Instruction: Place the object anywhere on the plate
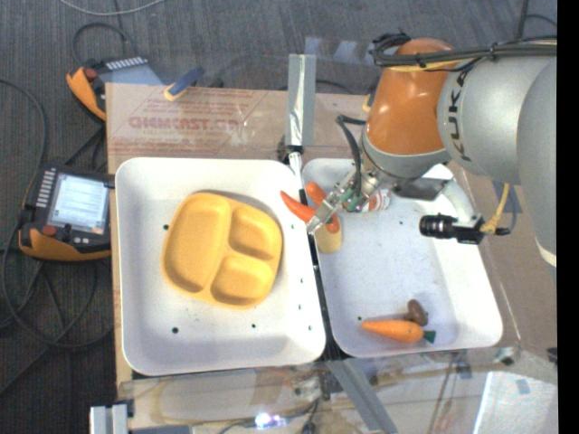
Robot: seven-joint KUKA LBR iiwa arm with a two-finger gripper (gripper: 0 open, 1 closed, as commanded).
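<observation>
The big grey and orange arm (425, 107) reaches in from the right. Its jaws (318, 217) sit low over the wall between the two white bins. A red-orange thing (295, 206), maybe a small pepper, lies right at the tips of the jaws, on the edge of the left bin (145, 333). It looks as if the jaws touch it, but one cannot tell if they pinch it or if they are spread or pressed together. A small tan piece (329, 239) sits just under the jaws, inside the right bin (470, 324).

The yellow plate (223, 248) lies in the middle of the left bin. It has three hollow parts. The red-orange thing is just beside the plate's right side, not on it.

Near the front of the right bin lies a toy carrot (394, 330) with a green end. A small brown lump (417, 312) touches it from behind.

Left of the worktop, a handheld screen (71, 208) rests on the floor.
</observation>
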